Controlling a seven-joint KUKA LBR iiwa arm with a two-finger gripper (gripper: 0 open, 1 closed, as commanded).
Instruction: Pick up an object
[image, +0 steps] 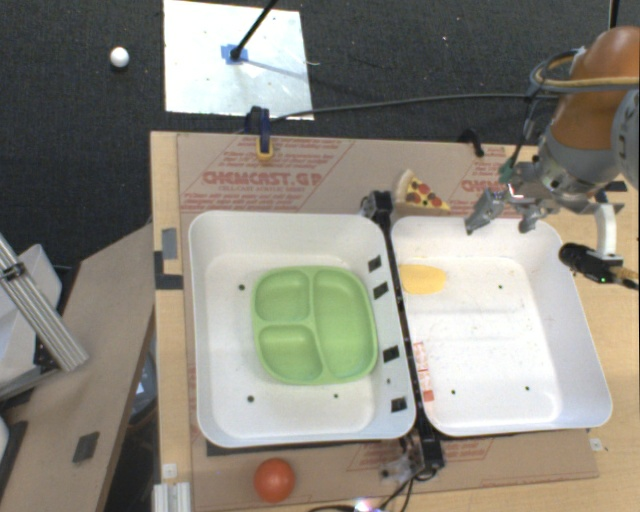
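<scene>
Claw (505, 212): you see it spread open, gripping nothing, above the right bin's (560, 400) far rim.
Yellow piece (423, 279): it lies in that bin's far left corner, left of and nearer you than the claw, apart.

The arm (590, 110) is grey with a rounded orange band above the wrist — glossy, almost copper-toned. Thin dark cables loop around its upper housing. The gripper (505, 212) is metallic grey, with two short fingers — angular and dull.
</scene>
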